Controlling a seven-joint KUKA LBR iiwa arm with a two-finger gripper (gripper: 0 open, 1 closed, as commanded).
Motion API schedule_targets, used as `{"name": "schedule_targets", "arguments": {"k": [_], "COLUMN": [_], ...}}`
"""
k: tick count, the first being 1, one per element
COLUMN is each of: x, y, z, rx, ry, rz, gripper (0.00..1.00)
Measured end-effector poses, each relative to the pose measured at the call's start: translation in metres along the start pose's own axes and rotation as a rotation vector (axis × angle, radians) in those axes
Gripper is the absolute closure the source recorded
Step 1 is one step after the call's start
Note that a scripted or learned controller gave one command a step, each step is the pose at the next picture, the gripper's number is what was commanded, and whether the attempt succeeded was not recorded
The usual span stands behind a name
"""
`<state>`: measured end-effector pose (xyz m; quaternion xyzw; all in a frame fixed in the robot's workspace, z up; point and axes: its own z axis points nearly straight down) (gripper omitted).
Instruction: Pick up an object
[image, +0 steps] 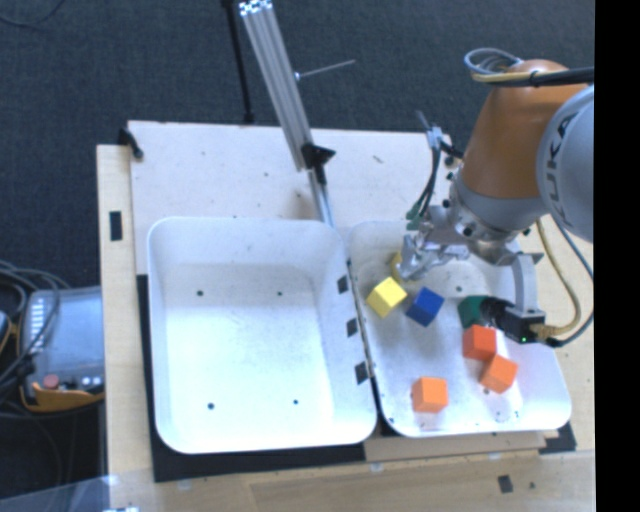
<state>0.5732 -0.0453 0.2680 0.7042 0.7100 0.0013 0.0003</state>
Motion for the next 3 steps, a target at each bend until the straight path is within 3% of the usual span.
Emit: {"name": "schedule_targets", "arguments": {"k": [2, 3], "x": [0.102, 0.143], "y": [0.010, 0.012], "z": [-0.005, 0.009], "rx": [-0.001, 0.005], "ry": [0.000, -0.001], "rz": [0.001, 0.002], "gripper": [1.00, 1.00]}}
